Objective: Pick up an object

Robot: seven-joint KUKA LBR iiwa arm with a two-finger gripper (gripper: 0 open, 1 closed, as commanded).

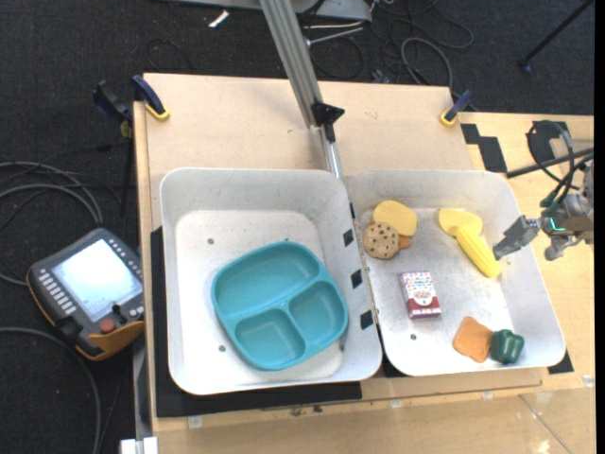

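The right bin (444,189) holds a yellow corn cob (470,238), a round cookie (382,239) next to a yellow chip-like piece (396,218), a small red and white box (420,294), and an orange piece (472,339) touching a green pepper (507,346). My gripper (541,232) hangs at the right rim of that bin, just right of the corn cob. Nothing shows between its fingers. Part of the arm is cut off by the right edge.
The left bin (189,206) holds a teal divided tray (279,303). A slanted metal pole (295,50) rises behind the bins. A teach pendant (87,294) lies on the floor to the left. Cables lie on the dark floor behind the bench.
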